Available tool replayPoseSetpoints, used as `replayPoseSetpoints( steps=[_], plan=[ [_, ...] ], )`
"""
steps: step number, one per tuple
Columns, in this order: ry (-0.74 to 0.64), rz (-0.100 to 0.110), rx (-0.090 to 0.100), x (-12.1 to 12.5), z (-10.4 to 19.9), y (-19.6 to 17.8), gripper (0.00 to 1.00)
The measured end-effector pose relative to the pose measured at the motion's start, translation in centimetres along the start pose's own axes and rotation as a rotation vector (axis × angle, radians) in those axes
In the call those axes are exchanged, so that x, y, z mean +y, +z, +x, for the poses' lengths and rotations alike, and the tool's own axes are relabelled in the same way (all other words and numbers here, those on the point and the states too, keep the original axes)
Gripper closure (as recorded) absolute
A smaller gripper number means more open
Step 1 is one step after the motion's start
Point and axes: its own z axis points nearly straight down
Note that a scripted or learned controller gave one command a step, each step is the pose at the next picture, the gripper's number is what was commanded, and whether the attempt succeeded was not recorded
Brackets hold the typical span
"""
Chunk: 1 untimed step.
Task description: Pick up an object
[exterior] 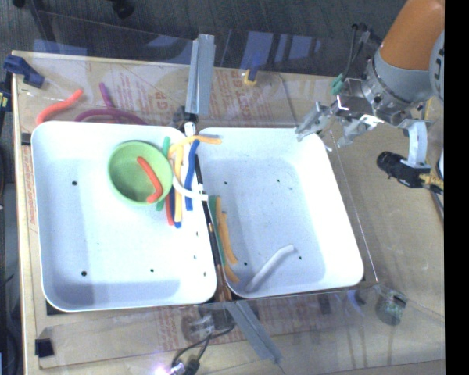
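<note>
Grey metal pincer hangs released and bare over the right white bin's far-right corner; nothing is picked yet.

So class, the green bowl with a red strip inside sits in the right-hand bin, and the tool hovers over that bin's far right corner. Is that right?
Not quite. The green bowl with the red strip inside sits in the left-hand bin, not the right-hand one. The rest stands: the camera view shows the tool above the right-hand bin's far right corner.

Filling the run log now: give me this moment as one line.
gripper: open, holding nothing, over right bin's top-right corner | green bowl: left bin | grey strip: right bin
</note>
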Motion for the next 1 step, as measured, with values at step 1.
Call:
replayPoseSetpoints(
  steps=[1],
  plan=[
    [-0.084,-0.001,0.0,3.24,1.17,22.98,0.0]
  ],
)
